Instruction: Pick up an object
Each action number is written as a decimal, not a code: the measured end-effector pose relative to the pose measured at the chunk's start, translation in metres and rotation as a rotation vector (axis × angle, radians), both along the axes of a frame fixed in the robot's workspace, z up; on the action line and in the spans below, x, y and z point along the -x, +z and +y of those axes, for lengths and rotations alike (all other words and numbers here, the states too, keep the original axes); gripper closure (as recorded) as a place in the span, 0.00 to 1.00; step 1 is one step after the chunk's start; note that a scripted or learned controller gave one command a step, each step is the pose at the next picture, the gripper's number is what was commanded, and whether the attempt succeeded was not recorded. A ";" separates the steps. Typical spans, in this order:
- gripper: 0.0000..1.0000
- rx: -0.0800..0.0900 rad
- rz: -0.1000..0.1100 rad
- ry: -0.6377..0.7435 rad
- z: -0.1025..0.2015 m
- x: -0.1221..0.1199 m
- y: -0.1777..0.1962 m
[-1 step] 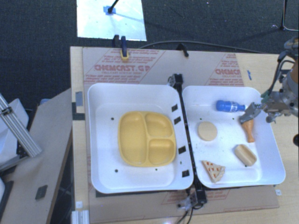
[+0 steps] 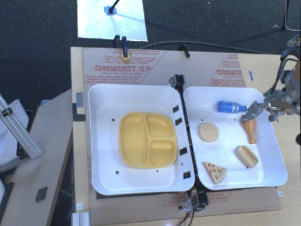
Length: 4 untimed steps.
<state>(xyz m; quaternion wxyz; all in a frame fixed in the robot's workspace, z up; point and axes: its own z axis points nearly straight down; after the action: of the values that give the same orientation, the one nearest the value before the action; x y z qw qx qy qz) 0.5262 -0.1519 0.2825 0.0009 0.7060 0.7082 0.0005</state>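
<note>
The bench (image 2: pixel 56 121) carries two shallow white bins side by side. The left bin (image 2: pixel 101 107) holds a yellow divided plate (image 2: pixel 148 139), lying flat near the bin's middle, with one long compartment on its left and two smaller ones on its right.

Across the black divider, the right bin (image 2: pixel 277 171) holds five small things, well apart from one another for the most part. A slice of pizza (image 2: pixel 215 172) lies near the bin's front edge. Above it, toward the bin's centre, sits a round pale cookie (image 2: pixel 209 132). A blue bottle (image 2: pixel 230 108) lies on its side near the back wall. To the front right of the cookie rests a tan bread roll (image 2: pixel 247 156). An orange chicken drumstick (image 2: pixel 250 127) lies just right of the bottle, its thin end pointing to the front.

The claw (image 2: pixel 256 110) reaches in from the right edge and hangs over the right bin, close above the drumstick's upper end. Whether its tips are apart or together cannot be told, and nothing can be seen clamped in it.
</note>
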 end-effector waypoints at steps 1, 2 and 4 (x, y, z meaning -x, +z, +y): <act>0.00 -0.002 0.005 -0.002 -0.001 0.002 -0.063; 0.00 -0.002 0.006 -0.002 0.000 0.002 -0.126; 1.00 0.000 -0.001 -0.001 0.003 0.002 -0.156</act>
<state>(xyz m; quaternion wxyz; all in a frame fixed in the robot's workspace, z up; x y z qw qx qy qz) 0.5246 -0.1487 0.1269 0.0014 0.7063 0.7079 0.0007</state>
